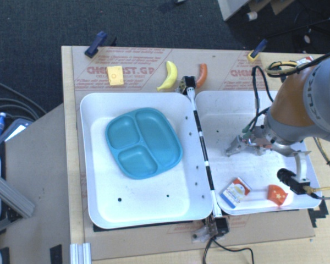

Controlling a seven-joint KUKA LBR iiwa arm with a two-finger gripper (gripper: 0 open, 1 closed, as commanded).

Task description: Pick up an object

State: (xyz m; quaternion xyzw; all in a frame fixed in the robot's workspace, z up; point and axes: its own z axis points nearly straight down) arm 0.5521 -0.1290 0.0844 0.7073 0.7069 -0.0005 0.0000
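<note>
In left bin [93, 164], blue divided plate [143, 142], right bin [220, 106], small carton [236, 191]

Both bins, left [93, 164] and right [220, 106], look like smooth white plastic with a slight sheen. The blue divided tray [144, 142] appears as matt moulded plastic. The bench top [132, 65] resembles printed brown cardboard, matt. The arm's orange band [291, 100] is glossy; the gripper [243, 144] looks like bare metal
</note>
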